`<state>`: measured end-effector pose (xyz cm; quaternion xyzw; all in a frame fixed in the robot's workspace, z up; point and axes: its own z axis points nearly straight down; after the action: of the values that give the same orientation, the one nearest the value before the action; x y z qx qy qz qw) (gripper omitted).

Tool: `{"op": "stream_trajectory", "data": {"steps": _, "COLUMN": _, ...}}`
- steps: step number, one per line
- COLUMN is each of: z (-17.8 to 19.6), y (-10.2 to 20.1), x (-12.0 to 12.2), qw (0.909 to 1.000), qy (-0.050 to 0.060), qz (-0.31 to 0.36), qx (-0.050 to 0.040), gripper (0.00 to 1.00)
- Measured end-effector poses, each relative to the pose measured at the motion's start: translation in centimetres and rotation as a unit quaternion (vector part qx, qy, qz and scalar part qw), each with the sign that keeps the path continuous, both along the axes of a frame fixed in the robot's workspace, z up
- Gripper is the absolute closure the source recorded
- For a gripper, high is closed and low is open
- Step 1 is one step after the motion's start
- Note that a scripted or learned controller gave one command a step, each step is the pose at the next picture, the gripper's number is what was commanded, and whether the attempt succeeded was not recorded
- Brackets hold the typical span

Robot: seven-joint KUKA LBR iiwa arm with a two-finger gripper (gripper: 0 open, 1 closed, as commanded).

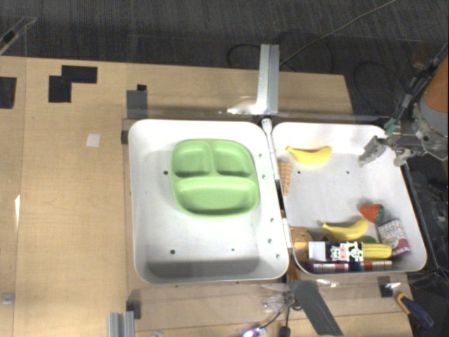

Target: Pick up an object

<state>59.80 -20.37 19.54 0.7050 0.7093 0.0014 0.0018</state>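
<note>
The brown wooden bench [70, 209] holds two white bins: one [151, 188] in the middle, one [330, 188] on the right.

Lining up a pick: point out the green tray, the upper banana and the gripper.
green tray [213, 175]: camera view, on the ridge between its compartments.
upper banana [310, 154]: camera view, mid-body.
gripper [370, 152]: camera view, at its tip over the right bin.

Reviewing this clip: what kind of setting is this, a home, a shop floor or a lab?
Most likely a robotics lab bench set up for grasping trials. Two white bins, left and right, sit on a wooden bench, holding toy items such as a banana and a green divided plate, with the gripper at the right.
</note>
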Motion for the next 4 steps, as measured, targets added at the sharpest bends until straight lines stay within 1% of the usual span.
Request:
{"op": "stream_trajectory", "data": {"steps": 1, "z": -7.5, "y": 3.3, "x": 7.0, "qw": 0.9959, "qy": -0.002, "qz": 0.090, "qx": -0.0010, "gripper": 0.00}}
{"op": "stream_trajectory", "data": {"steps": 2, "z": -8.3, "y": 7.2, "x": 7.7, "qw": 0.9879, "qy": -0.011, "qz": 0.154, "qx": -0.0114, "gripper": 0.00}}
{"op": "stream_trajectory", "data": {"steps": 3, "z": -8.5, "y": 8.3, "x": 6.2, "qw": 0.9763, "qy": -0.022, "qz": 0.215, "qx": -0.0109, "gripper": 0.00}}
{"op": "stream_trajectory", "data": {"steps": 4, "z": -10.0, "y": 8.6, "x": 6.2, "qw": 0.9629, "qy": -0.007, "qz": 0.270, "qx": -0.0071, "gripper": 0.00}}
